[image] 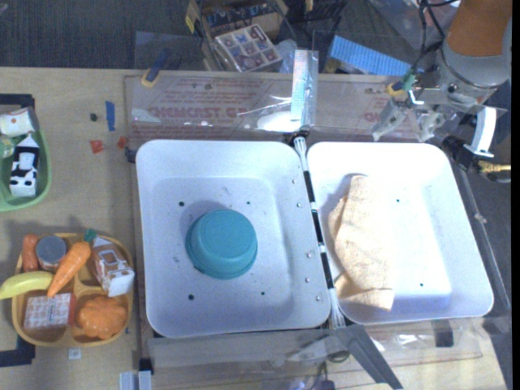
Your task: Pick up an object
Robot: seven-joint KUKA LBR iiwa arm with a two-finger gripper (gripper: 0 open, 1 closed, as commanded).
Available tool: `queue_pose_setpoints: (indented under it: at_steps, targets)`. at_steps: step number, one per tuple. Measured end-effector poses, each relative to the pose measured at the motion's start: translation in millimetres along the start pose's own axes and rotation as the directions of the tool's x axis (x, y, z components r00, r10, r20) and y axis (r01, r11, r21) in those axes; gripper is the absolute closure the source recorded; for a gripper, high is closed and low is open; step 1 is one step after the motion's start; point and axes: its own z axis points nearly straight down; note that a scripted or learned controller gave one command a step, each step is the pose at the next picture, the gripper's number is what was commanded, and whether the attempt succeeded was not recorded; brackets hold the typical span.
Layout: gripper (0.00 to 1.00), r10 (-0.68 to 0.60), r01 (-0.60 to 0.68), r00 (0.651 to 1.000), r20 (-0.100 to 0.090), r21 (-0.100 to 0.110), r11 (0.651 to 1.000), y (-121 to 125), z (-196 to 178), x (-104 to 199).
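From above we see two shallow white bins side by side on a pale wooden counter (81, 96), both smooth plastic with rounded corners and a raised rim. In the left bin (162, 169) a teal bowl (222, 243) sits upside down near the middle — round, matte, its flat base facing up — with bare white floor all around it and no wall touching it. In the right bin (455, 218) lies a beige cloth (363, 242), soft and nubbly, folded into a long crumpled strip that runs from the bin's middle toward its near edge, close along the left wall where the two bins meet; the right half of that bin's floor is open. The claw (406, 116) hangs at the top right, above the far rim of the right bin and over the clear plastic sheet (211, 108) laid behind the bins, well apart from both cloth and bowl; its thin metal fingers appear spread and we see nothing between them. At the far left of the counter stand a green bowl (41, 189) and a yellow tray (122, 250) of toy food, including a carrot (69, 268) and a banana (24, 283).
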Motion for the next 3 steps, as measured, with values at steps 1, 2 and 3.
queue_pose_setpoints:
  at_steps: [1, 2, 3]
  targets:
    - [0.00, -0.163, 0.163, 0.987, 0.000, -0.001, 0.987, -41, 111, 12]
    - [0.00, -0.346, 0.346, 0.938, 0.004, -0.011, 0.938, -28, 173, 10]
    - [1.00, -0.340, 0.340, 0.940, 0.005, -0.014, 0.940, -27, 163, 8]
